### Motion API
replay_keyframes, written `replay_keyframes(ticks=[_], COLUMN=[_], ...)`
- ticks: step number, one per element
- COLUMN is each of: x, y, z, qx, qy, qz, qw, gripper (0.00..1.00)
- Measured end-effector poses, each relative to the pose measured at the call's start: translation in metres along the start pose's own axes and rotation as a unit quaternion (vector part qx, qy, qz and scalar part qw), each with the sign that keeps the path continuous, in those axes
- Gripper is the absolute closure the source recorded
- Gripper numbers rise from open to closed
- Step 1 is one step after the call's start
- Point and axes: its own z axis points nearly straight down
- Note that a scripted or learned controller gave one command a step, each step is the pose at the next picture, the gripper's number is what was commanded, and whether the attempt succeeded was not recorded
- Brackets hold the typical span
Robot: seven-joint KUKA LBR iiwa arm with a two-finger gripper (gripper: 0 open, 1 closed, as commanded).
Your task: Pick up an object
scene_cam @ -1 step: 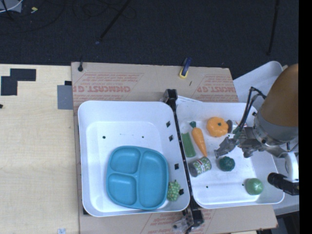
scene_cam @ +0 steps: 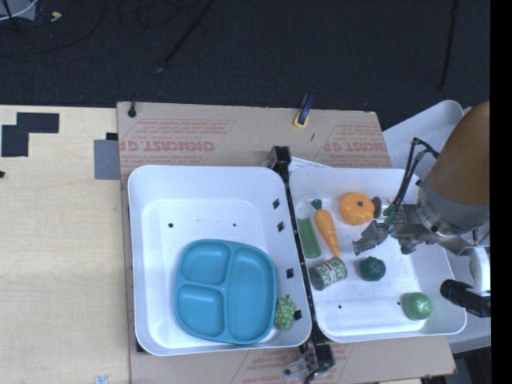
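Note:
The right bin (scene_cam: 352, 326) holds an orange pumpkin-like toy (scene_cam: 356, 207), a carrot (scene_cam: 326, 229), a slim green vegetable (scene_cam: 309, 238), a small can (scene_cam: 329, 273) on its side, a dark green round toy (scene_cam: 371, 269) and a light green apple (scene_cam: 416, 305). My gripper (scene_cam: 370, 240) hangs over the right bin, between the orange toy and the dark green toy, just above the latter. Nothing shows in its grasp. The arm (scene_cam: 464, 174) comes in from the right.
The left bin (scene_cam: 160, 206) holds a blue divided plate (scene_cam: 226, 290) and a bunch of green grapes (scene_cam: 284, 312) at its front right corner. A black divider (scene_cam: 292, 238) runs between the bins. Both bins rest on cardboard (scene_cam: 208, 134).

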Motion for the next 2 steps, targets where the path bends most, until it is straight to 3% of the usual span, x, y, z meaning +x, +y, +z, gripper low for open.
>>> replay_keyframes(ticks=[2], x=[0.014], y=[0.011], z=[0.099], qx=[0.000], qy=[0.001], qz=[0.002], qw=[1.0000], gripper=[0.00])
